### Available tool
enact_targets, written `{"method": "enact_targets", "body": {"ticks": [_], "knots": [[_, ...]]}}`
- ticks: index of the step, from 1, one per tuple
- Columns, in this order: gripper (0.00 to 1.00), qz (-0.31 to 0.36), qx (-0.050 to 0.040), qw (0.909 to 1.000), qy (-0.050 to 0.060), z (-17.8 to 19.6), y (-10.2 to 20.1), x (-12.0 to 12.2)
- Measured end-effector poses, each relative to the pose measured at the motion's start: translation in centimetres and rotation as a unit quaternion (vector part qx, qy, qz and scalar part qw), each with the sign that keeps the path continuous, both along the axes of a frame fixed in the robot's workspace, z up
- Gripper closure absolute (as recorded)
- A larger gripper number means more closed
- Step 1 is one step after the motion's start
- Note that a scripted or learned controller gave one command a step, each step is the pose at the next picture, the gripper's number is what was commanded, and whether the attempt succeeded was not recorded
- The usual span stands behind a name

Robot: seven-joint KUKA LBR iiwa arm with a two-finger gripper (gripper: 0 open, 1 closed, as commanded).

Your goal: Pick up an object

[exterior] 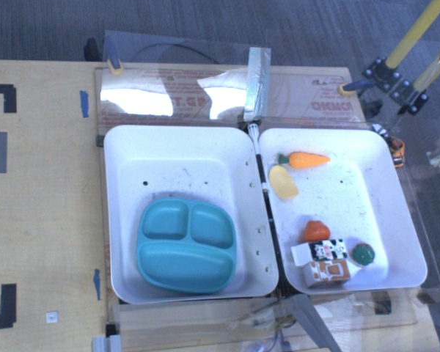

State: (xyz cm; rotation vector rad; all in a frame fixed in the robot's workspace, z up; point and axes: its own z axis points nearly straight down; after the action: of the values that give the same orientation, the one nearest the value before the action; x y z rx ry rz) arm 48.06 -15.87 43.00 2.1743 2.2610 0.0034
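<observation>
two white bins (125, 147) sit on wood. toys like the carrot (306, 160) all lie in the right bin, so nothing is picked up yet. i cannot tell how the pincer stands.

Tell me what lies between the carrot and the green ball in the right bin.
Bare white bin floor between the carrot and the green ball, seen from the camera view.

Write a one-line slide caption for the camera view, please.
Left bin holds a teal divided plate; right bin holds toy foods.
</observation>
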Motion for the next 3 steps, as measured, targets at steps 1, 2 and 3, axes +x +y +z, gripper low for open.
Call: {"method": "enact_targets", "body": {"ticks": [1,2,3], "knots": [[1.0,0.097,-0.0005,0.9952,0.0,0.5,4.0,1.4],[1.0,0.22,0.0001,0.9754,0.002,0.6,9.1,0.8],[1.0,0.347,-0.0004,0.938,0.002,0.6,13.5,0.8]]}}
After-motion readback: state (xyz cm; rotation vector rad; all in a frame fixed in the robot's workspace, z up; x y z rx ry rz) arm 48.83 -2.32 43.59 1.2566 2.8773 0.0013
